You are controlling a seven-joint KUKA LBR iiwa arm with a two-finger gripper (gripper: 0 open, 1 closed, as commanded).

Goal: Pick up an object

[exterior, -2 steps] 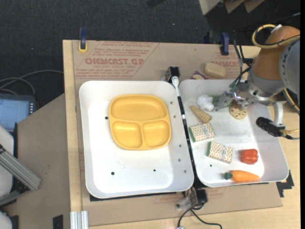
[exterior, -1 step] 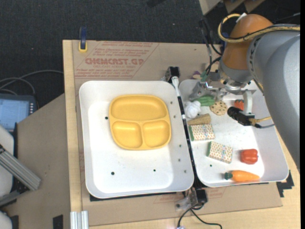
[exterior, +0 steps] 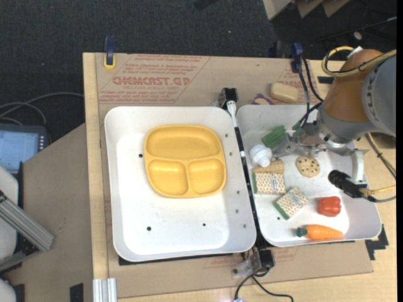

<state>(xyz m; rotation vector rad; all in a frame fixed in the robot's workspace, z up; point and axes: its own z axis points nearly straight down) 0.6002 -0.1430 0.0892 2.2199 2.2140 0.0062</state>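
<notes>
Your candidates lie loose in the right bin [exterior: 371,222], scattered for picking: a cookie [exterior: 307,166] nearest the gripper [exterior: 313,138], crackers [exterior: 269,182] left of the cookie, a red pepper [exterior: 329,206] and a carrot [exterior: 322,233] below it. The left bin [exterior: 126,219] holds a yellow tray [exterior: 185,159]. Whether the pincer is spread, you cannot tell.

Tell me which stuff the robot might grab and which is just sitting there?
Might grab, right bin: carrot, pepper, cookie, two crackers, green piece, white piece.

Just sitting: yellow tray in left bin, tan block on the board.
</notes>
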